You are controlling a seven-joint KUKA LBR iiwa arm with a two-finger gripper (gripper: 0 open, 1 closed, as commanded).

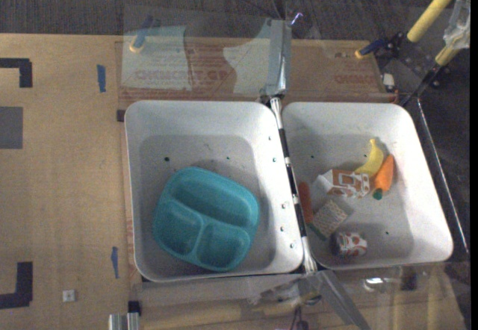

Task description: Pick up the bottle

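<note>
What looks like the bottle (345,183) - white and brown - lies on its side just beside the banana (371,157), long axis crosswise to the banana; the end effector's opening cannot be told.

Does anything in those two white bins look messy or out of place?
Nothing looks spilled or broken. The teal tray lies askew in the left bin; the right bin holds a loose jumble with a banana.

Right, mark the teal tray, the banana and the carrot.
teal tray (206,218), camera view, middle divider ridge.
banana (371,159), camera view, middle of its curve.
carrot (384,176), camera view, orange body.
</note>
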